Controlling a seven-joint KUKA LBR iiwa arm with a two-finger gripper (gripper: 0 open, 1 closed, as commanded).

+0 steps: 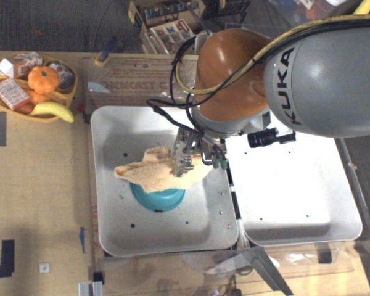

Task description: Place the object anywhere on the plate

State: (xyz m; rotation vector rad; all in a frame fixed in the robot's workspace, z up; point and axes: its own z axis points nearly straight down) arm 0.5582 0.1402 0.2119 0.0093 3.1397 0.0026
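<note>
**Flat tan object draped over the teal plate, gripper at its right end**

Landmark for all positions: the teal plate (159,198), sitting in the left white bin (111,227).

Nearest the camera's lower edge, the plate showed just its front arc. One plate counted.

Across and above the plate lay the object, a flat tan piece (149,174), pale yellow-brown, irregular in outline, resembling a flatbread or a floppy toy food item; exact identity could not be settled. Its left tip overhung the plate's left rim, and its middle covered the plate's back half. One such piece counted.

At the piece's right end, just up and right of the plate, stood the gripper (186,163). Whether the fingers were spread or closed, and whether they pinched the piece, could not be told; wrist and cabling crowded the spot.

Handling judgement: the piece looked thin and light, probably limp, likely to sag or fold when lifted by one end. Not fragile by appearance. A pinch across a thin edge, near the thicker right part, seemed the best hold; a flat top-down grab would likely slip.

Right of the plate, the second white bin (308,190). Two bins counted.

Far beyond the plate, up and left, a basket of toy food (34,94) on the bench, one count.
</note>
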